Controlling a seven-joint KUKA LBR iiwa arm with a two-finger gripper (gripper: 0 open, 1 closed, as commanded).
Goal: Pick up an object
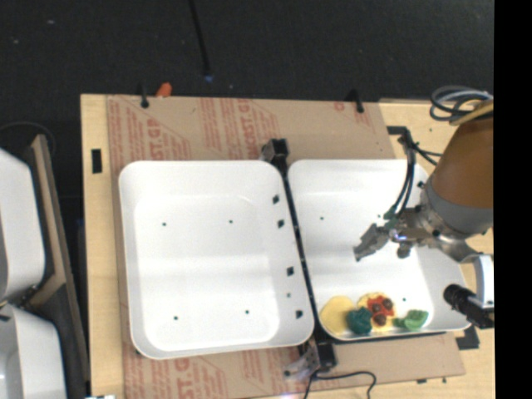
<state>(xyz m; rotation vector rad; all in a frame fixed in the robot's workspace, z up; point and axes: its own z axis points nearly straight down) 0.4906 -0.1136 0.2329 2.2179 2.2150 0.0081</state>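
Note:
A cluster of small objects lies along the front edge of the right bin point(349, 189): a pale yellow piece point(336, 312), a teal lump point(359, 322), a red object point(381, 305) and a green piece point(413, 318). My gripper point(384, 248) hangs over the middle of the right bin, behind and above this cluster. Its two fingers stand apart, open, with only white bin floor between them. One finger point(366, 244) points left and down. The orange band of the arm point(467, 169) rises to the right.
The left bin point(208, 256) sits beside the right one, with a black divider strip point(291, 239) between them. Both bins rest on a cardboard sheet point(224, 127). Cables point(455, 102) loop behind the arm.

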